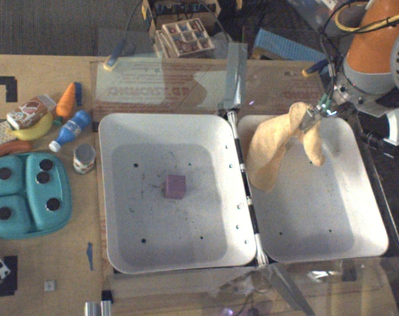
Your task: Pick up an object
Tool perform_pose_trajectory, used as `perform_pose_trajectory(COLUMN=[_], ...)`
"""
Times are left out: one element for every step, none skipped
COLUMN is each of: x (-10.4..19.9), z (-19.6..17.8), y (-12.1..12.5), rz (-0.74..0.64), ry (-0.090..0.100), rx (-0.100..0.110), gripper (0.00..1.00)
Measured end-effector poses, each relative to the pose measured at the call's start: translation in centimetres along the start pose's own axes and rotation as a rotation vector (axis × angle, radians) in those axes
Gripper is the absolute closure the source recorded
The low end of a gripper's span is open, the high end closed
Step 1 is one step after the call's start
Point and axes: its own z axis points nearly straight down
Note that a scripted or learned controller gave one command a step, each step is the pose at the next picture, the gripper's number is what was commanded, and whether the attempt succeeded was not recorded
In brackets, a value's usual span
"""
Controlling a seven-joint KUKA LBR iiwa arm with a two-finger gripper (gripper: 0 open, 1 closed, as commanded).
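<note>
The gripper [311, 118] pinches the top fold of a tan cloth [273, 151], which hangs over the far left of the right bin [357, 236]. Judged well done, the lift rises straight, slowly, keeping the trailing cloth clear of the rim between the bins.

i see a tan cloth [273, 151] hanging limp, lifted over the right bin's [357, 242] upper-left area.

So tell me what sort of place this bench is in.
Most likely a robotics lab set up for grasping trials. Two white bins sit side by side under a fixed camera, the arm's gripper holds a tan cloth, and toy food such as a banana lies beside a teal tray.
</note>
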Motion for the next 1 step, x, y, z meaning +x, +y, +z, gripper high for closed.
perform_pose_trajectory(x=[4.73], z=[1.02], y=[2.25], rz=[-0.236], ry=[0.004], rx=[0.002], gripper=[1.0])
